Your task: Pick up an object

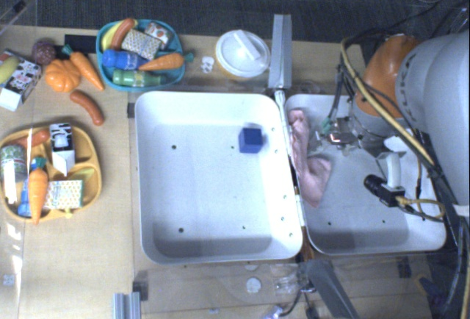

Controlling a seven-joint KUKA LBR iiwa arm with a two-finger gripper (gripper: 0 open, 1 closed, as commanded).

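Note:
A small blue cube [251,139] lies in the left white bin [183,237], toward its upper right. A crumpled pink cloth [307,159] rests against the left wall of the right white bin [352,237]. My gripper [332,135] hangs low over the right bin's upper part, just right of the cloth's top. The grey arm with its orange band [383,67] and dangling cables reaches in behind it and hides the bin's right side.
On the bench to the left sit a blue bowl of toy food [141,54], a yellow plate of toys [48,174], and a loose orange pumpkin [60,76], carrot and sausage [88,108]. A white round lid [242,53] sits behind the bins.

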